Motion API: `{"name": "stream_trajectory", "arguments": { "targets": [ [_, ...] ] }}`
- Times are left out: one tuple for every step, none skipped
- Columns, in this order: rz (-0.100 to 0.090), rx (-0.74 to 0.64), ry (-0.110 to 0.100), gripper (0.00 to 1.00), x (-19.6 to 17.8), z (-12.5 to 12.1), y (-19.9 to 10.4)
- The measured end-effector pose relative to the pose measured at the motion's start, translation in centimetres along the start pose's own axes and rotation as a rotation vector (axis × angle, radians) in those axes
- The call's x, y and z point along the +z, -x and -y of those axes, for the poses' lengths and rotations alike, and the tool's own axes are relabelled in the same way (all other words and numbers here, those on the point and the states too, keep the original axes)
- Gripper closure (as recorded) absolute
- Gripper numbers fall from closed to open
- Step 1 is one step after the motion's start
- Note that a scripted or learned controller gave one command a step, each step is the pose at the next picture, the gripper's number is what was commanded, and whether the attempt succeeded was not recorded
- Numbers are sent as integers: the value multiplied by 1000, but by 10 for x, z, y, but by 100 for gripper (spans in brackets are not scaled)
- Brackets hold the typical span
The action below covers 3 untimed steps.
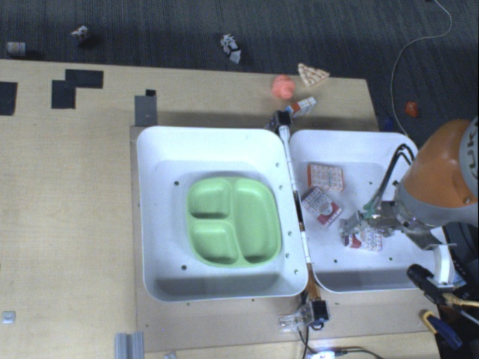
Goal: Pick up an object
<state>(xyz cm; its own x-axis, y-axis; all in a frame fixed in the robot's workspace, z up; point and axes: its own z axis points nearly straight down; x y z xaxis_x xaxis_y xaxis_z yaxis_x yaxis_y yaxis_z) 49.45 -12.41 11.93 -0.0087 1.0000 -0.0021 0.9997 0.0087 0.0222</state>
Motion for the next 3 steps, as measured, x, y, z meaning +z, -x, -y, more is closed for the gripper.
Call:
{"name": "stream_trajectory", "arguments": {
  "targets": [
    [12, 9, 2, 0, 29, 2, -35],
    [10, 6, 10, 100, 16, -1, -36],
    [10, 6, 9, 0, 17, -1, -36]
  ]
}}
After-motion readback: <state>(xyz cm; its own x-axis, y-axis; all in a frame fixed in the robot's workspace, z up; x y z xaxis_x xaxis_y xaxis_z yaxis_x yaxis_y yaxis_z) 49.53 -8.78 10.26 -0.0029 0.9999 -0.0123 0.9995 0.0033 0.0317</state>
